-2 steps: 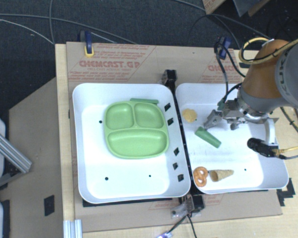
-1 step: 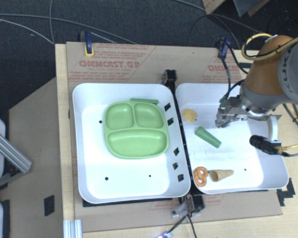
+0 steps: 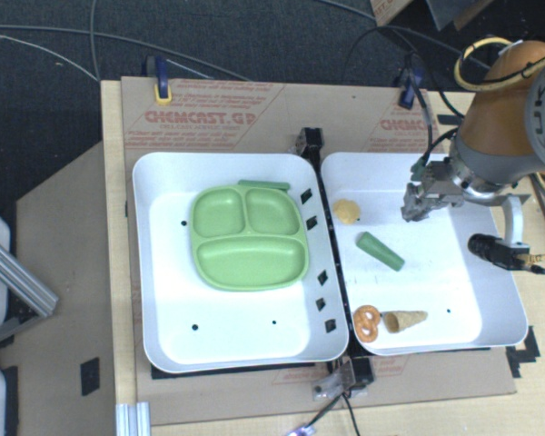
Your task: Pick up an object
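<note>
My gripper (image 3: 420, 203) hangs over the right bin (image 3: 490, 321), its grip state something I cannot tell, with the green block (image 3: 381, 251) lying apart at about seven o'clock from it.

The brown protective sheet (image 3: 209, 107) on the bench shows red printed letters, "CHEMCAST GP", behind the left bin. The same red print repeats behind the right bin, but there it is partly hidden.
</note>
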Available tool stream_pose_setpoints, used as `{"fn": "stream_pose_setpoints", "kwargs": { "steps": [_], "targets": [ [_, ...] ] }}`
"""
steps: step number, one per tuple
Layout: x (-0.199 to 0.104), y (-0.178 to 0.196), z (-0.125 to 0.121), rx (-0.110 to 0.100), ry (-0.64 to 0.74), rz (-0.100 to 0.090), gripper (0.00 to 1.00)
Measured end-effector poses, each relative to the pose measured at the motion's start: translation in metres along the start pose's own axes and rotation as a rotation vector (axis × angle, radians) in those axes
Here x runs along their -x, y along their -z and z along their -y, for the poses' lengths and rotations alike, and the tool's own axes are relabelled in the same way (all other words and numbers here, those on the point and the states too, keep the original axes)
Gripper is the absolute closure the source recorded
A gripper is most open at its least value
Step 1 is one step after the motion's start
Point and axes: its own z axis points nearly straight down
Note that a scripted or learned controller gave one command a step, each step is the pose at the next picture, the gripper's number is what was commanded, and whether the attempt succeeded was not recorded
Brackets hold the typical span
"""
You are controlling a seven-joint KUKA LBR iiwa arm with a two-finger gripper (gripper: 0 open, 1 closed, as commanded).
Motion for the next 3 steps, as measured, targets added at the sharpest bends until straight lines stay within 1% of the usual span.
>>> {"fn": "stream_pose_setpoints", "kwargs": {
  "steps": [1,2,3],
  "targets": [
    [0.008,0.061,0.001,0.002,-0.001,0.001,1.0],
    [0.008,0.067,0.001,-0.003,-0.001,-0.001,1.0],
    [-0.053,0.069,-0.008,-0.003,0.005,-0.003,1.0]
  ]
}}
